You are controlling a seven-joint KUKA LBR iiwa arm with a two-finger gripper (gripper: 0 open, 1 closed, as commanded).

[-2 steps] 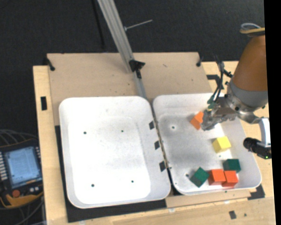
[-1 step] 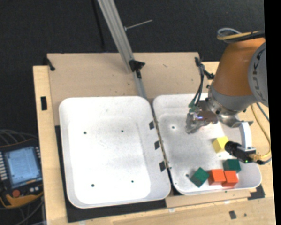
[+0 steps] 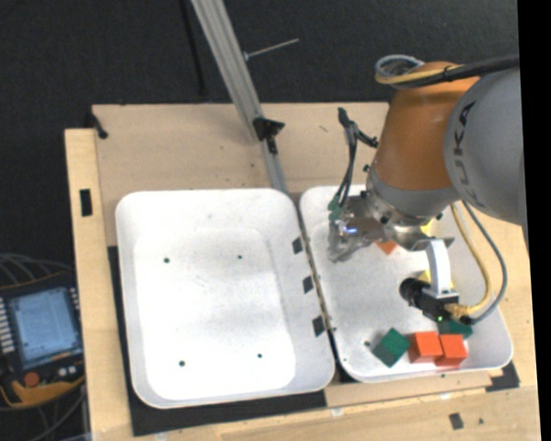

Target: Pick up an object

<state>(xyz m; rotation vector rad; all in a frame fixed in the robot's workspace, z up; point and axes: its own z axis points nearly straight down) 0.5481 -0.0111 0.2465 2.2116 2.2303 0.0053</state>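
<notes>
Hanging over right bin: arm [image 3: 438, 151], grey with orange band, reaching in from the right, wrist above the bin's upper half
Gripper: [image 3: 348, 239] low over the right bin [image 3: 356, 349], near its left wall, just right of the seam between the bins
Fingers: blurred and dark against the bin floor; cannot tell if spread or pressed together; nothing seen between them
Orange bit: small orange piece [image 3: 386, 247] just right of the gripper, partly hidden under the wrist; cannot tell what it is
Green block: [image 3: 389, 346] on right bin floor, near the front edge, tilted, well apart from the gripper
Orange blocks: two [image 3: 439, 346] side by side, just right of the green block, touching or nearly touching it, at the bin's front right
Small green piece: [image 3: 459, 326] just above the orange blocks, close to the cable fitting
Cable fitting: black and white part [image 3: 431, 285] hanging off the wrist, yellow cable looping beside it
Left bin: [image 3: 214, 283] white, a few dark dots on its floor
Worktop: [image 3: 161, 147] tan board under both bins
Pole: metal [image 3: 236, 79] slanting from top down to the bins' rear seam
Pendant: [image 3: 37, 329] with lit screen, far left, off the worktop
</notes>
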